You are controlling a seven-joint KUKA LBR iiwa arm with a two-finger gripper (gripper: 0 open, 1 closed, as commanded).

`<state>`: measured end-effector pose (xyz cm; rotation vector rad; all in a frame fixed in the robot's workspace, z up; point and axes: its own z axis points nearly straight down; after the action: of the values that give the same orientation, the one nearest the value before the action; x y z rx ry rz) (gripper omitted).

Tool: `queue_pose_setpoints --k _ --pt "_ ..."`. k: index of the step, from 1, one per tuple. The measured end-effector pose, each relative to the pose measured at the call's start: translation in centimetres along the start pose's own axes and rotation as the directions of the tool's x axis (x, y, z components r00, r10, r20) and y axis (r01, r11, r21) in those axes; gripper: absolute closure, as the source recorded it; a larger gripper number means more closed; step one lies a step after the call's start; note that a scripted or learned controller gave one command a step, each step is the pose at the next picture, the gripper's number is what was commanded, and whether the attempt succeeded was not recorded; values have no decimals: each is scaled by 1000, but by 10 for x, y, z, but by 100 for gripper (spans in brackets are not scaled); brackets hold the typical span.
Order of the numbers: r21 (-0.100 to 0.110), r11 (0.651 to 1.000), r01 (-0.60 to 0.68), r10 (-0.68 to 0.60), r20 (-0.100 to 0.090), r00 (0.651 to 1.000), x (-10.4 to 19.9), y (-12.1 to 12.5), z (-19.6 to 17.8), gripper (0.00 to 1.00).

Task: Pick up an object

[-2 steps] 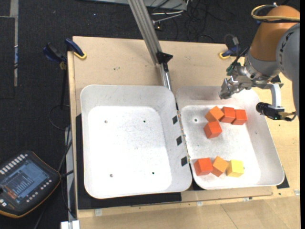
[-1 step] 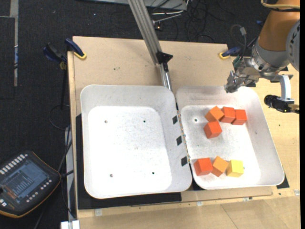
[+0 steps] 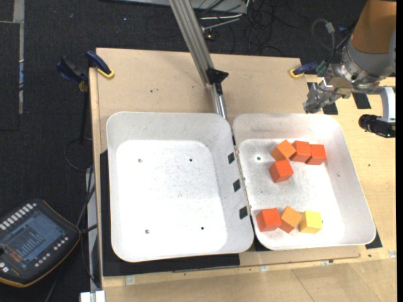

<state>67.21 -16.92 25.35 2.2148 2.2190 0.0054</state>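
Several small cubes lie in the right bin (image 3: 352,187). Near its back sit an orange cube (image 3: 284,150), a red-orange cube (image 3: 301,151) and a red cube (image 3: 317,154) in a row, with another red cube (image 3: 281,170) just in front. Toward the front lie a red cube (image 3: 269,219), an orange cube (image 3: 291,218) and a yellow cube (image 3: 311,221). My gripper (image 3: 321,103) hangs above the bin's back rim, up and right of the cubes, with nothing seen between its fingers.
The left bin (image 3: 126,168) lies beside the right one. A slanted metal pole (image 3: 195,36) crosses the bench's back. Blue-and-yellow clamps (image 3: 94,65) grip the bench corners. A teach pendant (image 3: 31,241) rests at lower left.
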Motion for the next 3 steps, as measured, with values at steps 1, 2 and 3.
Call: queue_pose_setpoints --k 1,2,3 --pt "8 1000 5 -5 -4 1000 58 -14 11 100" --pt "10 1000 5 -5 -4 1000 108 -37 16 100" --pt "7 1000 7 -6 -4 1000 161 -43 9 100"
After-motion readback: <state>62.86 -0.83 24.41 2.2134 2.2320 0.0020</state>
